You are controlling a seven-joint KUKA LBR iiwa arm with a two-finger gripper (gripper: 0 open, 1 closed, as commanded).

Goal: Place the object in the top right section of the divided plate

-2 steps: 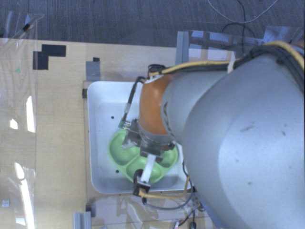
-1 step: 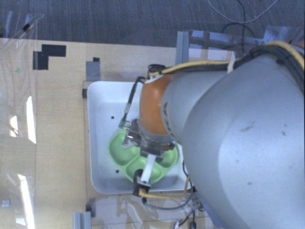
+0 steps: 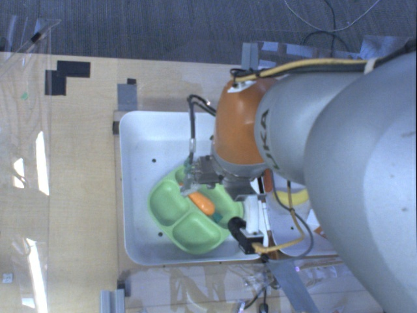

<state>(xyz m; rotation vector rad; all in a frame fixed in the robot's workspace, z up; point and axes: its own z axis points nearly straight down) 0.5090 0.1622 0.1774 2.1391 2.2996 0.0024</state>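
A light green divided plate [image 3: 171,204] lies in the left white bin [image 3: 140,149], toward its near right part. A small orange object [image 3: 202,203] rests on the plate near its middle, at the edge of the section on the plate's right side. My gripper [image 3: 193,186] hangs directly over the plate, just above and left of the orange object and very close to it. The grey arm and its orange band [image 3: 238,126] hide the plate's far right part.
The right bin is mostly covered by the arm; a yellow thing [image 3: 297,195] shows in it beside the wrist. The left bin's white floor is bare to the left of and behind the plate. Pale bench [image 3: 65,194] lies left of the bin.
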